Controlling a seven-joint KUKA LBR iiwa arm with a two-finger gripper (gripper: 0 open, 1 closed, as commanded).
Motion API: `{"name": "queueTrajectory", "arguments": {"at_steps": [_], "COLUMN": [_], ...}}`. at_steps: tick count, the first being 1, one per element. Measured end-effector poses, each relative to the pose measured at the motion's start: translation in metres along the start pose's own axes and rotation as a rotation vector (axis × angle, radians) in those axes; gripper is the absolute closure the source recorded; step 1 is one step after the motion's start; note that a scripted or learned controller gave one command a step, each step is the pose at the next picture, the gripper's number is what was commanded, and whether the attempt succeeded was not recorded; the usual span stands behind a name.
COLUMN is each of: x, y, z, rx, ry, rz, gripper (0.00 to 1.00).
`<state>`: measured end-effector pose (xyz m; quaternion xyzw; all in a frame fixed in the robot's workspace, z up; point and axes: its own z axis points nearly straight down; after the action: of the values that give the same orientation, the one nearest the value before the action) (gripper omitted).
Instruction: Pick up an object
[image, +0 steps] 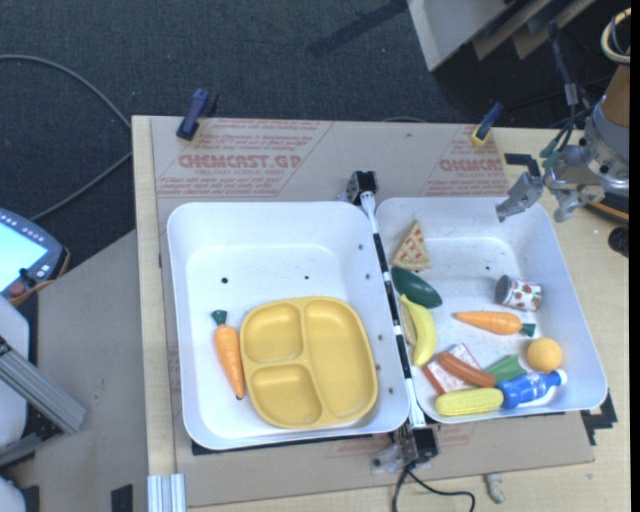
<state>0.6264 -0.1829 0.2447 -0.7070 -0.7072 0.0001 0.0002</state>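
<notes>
The pincer hangs spread wide and holding nothing above the far right corner of the right bin. The nearest loose pick looks like the small can, lying apart from the carrot; I'd drop straight down astride it.

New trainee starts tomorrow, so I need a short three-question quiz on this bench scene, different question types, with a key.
1. True or false: the yellow tray lies in the right bin.
2. Which thing lies beside the tray in the left bin? A) banana B) carrot C) corn
3. Fill in: the gripper hangs open over the right bin's far ____ corner.

Key: 1 false: it lies in the left bin. 2 B: a carrot; the banana and corn lie in the right bin. 3 right.
</notes>
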Motion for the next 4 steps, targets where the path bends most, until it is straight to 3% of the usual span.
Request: {"name": "queueTrajectory", "arguments": {"at_steps": [1,2,3,4], "x": [0.069,0.09,0.089,0.027], "y": [-0.047,-0.068,-0.108,-0.113], "z": [0.069,0.152,0.161,0.104], "rx": [0.002,0.003,0.001,-0.002], "ry": [0.001,0.001,0.0,-0.002], "rz": [-0.001,0.001,0.001,0.002], "gripper": [0.0,0.0,0.0,0.0]}}
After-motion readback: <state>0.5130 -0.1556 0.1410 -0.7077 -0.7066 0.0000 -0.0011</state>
